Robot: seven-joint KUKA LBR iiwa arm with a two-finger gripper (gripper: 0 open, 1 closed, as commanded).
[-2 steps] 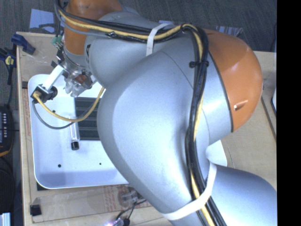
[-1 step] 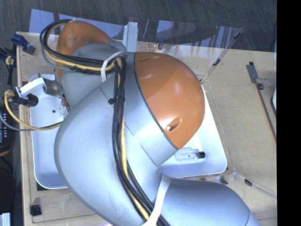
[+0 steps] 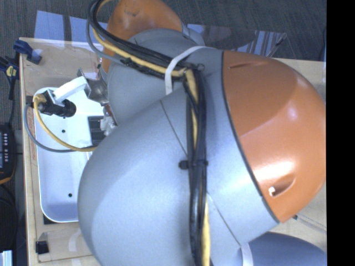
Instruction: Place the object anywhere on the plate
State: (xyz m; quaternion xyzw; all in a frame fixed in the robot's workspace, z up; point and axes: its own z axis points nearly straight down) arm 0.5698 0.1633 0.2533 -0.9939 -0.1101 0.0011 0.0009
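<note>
Looming closest to the camera, the grey arm (image 3: 161,182) with its orange band (image 3: 277,121) covers most of the bench. Beyond and lower, the gripper (image 3: 99,100) hangs over the near-side wall of a white bin (image 3: 55,204), with a yellow cable (image 3: 52,144) looping just beside it. I cannot tell whether the gripper is spread or closed, or whether it carries anything. The arm hides where the object and the plate lie, so which way they lie from the gripper, the object's long axis and its heading cannot be told. Judging the coming move calls for a clearer sight.
</note>
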